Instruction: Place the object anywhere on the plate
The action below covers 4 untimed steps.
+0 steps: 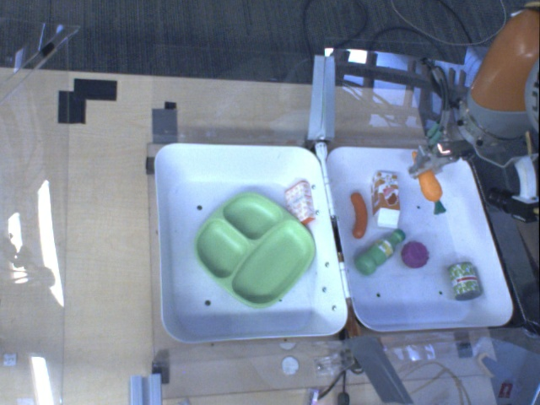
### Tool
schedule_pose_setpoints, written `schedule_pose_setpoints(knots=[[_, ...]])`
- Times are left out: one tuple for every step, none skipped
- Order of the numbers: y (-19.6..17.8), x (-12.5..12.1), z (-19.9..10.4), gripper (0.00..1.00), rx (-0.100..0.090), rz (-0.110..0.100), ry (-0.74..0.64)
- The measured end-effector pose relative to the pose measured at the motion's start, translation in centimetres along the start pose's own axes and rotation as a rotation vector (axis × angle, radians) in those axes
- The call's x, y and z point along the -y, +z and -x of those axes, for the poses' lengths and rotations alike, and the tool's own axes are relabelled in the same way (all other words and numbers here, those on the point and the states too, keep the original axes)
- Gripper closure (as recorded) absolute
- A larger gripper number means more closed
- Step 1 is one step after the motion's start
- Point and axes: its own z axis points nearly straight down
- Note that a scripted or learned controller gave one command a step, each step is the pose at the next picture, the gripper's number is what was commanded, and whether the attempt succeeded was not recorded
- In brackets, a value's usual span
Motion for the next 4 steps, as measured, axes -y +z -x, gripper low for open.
schedule_pose_setpoints(knots=[[-9.0,4.3,-7.2,1.0,-0.001,0.002,-0.049],[-2.0,8.5,-14.3,1.0,-0.004,-0.006,0.089],[1.5,6.3,-24.7,1.0,-0.004,-0.005,0.06],[1.5,6.3,-24.6,0.0,-0.005,-0.005,0.061]])
